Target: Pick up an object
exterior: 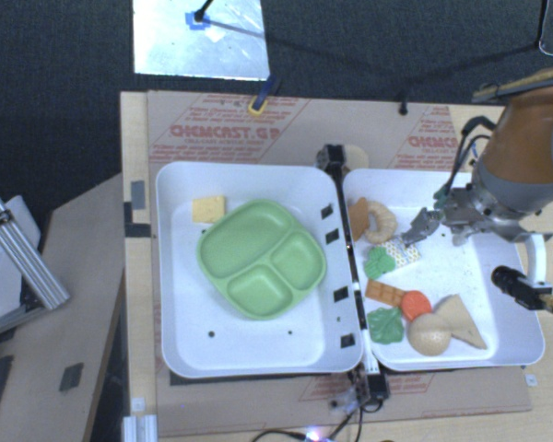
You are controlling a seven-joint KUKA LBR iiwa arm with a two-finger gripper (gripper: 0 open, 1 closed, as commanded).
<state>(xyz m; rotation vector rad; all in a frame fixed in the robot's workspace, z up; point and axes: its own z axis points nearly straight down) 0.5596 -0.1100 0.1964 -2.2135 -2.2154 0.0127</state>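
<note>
My gripper (417,231) hangs low over the upper middle of the right bin (507,293), reaching in from the right. Just left of it lies a tan ring-shaped pastry (381,220). A small checkered piece (405,255) sits right below the gripper tip, beside a green leafy toy (379,263). Further down lie an orange block (384,292), a red-orange ball (416,304), another green leaf (384,325), a tan round piece (429,337) and a tan wedge (463,319). Nothing shows in the gripper's hold.
The left bin (180,320) holds a green divided plate (261,258) and a yellow block (208,209) at its upper left. A black divider (347,256) runs between the bins. A black fitting (514,285) of the arm sticks out over the right bin's right side.
</note>
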